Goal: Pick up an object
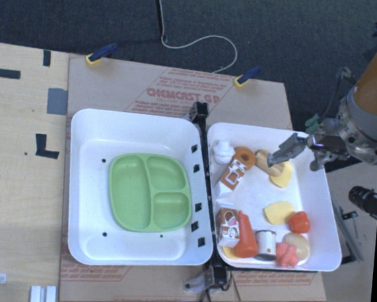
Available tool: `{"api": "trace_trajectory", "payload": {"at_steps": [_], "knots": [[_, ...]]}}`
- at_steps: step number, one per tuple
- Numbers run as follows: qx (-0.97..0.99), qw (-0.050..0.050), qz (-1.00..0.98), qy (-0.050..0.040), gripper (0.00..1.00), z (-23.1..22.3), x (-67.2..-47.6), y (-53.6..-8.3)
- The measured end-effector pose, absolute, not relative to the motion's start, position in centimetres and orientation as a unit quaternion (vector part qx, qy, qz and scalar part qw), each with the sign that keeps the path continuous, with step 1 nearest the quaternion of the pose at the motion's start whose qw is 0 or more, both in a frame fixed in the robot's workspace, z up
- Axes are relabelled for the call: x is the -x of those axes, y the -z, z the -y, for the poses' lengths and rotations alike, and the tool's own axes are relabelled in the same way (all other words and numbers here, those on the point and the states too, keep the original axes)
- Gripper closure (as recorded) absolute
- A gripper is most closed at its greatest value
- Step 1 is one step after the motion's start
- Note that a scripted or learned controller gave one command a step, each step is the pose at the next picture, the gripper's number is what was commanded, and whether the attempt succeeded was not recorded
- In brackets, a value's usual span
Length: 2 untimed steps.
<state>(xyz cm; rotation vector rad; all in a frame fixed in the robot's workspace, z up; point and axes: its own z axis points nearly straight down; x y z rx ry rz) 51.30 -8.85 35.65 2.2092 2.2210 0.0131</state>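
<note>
The right bin (326, 200) holds several small items: a white bottle (223, 150), an orange box (234, 171), a pale yellow piece (280, 176), another yellow piece (277, 212), a red tomato (299, 222), a red-and-white carton (230, 225), a red bottle (246, 239) and a small can (266, 243). My gripper (302, 153) hangs over the bin's far right part, open, with nothing between its fingers. Its left finger (287, 150) stands just above the pale yellow piece.
The left bin (90, 137) holds a green divided plate (150, 192). A black divider (203, 175) runs between the bins. A pink item (286, 255) and a beige round item (298, 243) lie at the right bin's near corner. A cable (199, 43) lies behind.
</note>
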Motion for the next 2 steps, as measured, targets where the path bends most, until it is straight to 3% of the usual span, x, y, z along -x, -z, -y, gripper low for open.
{"api": "trace_trajectory", "payload": {"at_steps": [1, 2], "knots": [[-0.706, 0.000, -0.708, 0.0005, 1.00, 8.9, -51.3, -35.8], [-0.704, 0.000, -0.710, -0.0011, 1.00, 3.1, -48.4, -39.0]]}}
